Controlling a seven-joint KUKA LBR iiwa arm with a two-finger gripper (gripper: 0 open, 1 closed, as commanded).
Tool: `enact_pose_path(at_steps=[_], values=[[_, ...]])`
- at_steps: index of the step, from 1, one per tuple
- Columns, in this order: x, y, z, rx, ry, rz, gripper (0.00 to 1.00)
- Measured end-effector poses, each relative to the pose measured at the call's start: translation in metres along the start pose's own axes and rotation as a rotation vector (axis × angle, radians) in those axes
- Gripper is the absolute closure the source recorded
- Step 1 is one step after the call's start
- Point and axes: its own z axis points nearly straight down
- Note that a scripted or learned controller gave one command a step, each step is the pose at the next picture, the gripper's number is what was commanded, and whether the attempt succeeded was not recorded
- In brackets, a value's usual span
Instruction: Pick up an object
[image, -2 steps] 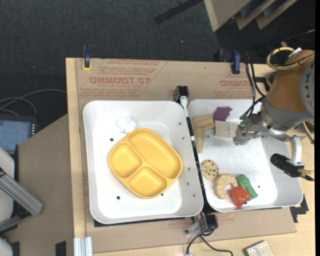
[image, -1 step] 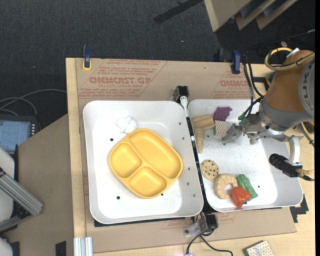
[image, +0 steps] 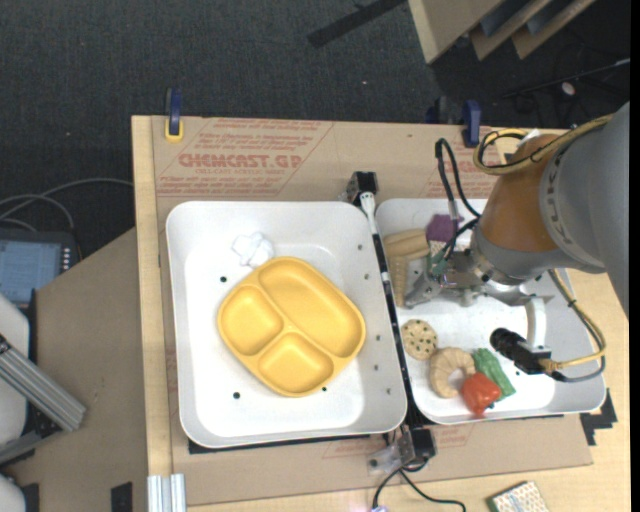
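Red pepper (image: 479, 393) and croissant (image: 449, 367) are seen well below the jaws (image: 432, 278); cookie (image: 420, 338) lies just beneath. Tan block (image: 405, 248) sits just above, presumably the target. Whether jaws are open cannot be told.

Red printed lettering (image: 240, 160) runs across the brown paper-covered surface (image: 150, 300) just behind the left white bin; its large line seems to read "CHEMCAST GP". Smaller red lines above and below it, and more red print near the surface's front edge, are too small to read.
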Motion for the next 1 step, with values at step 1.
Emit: enact_pose_path(at_steps=[1], values=[[-0.0319, -0.0950, -0.0029, 0.000, -0.001, 0.010, 0.00]])
